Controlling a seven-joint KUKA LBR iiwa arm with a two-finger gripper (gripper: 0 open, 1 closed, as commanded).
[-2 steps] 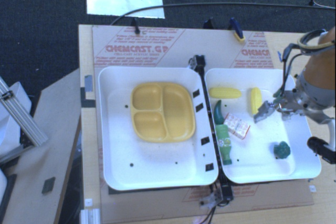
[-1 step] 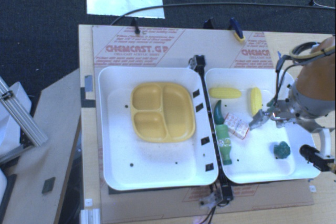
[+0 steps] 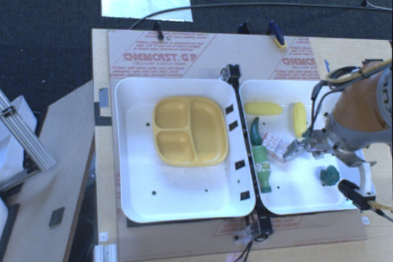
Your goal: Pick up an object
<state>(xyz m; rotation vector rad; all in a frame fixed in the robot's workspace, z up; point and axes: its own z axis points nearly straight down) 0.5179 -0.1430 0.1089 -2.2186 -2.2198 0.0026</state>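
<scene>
The gripper [image 3: 299, 148] reaches into the right bin [image 3: 288, 205] from the right, low over the bin floor, and its tip meets a small white-and-red packet [image 3: 277, 146] near the middle of that bin. Whether the tool is open or closed on the packet cannot be told from this angle; the metal parts blur together and nothing shows clearly between them. Behind it rise the grey wrist and the orange band of the arm [image 3: 362, 110].

Taking the packet as the landmark: just left of it lies one green bottle [image 3: 262, 169], stretching toward the bin's near edge, and one dark green pepper-like piece [image 3: 255, 131] sits at the bottle's upper end. Beyond the packet, toward the far wall, lie two yellow pieces: one yellow corn cob [image 3: 263, 109] lying crosswise, and one yellow banana-shaped piece [image 3: 299, 119] lying lengthwise, up and to the right. To the packet's right and nearer the front sits one small teal object [image 3: 329, 175], under the wrist.

Well left of the packet, in the left bin [image 3: 138, 205], rests one yellow divided plate [image 3: 189, 131] with three compartments.
</scene>
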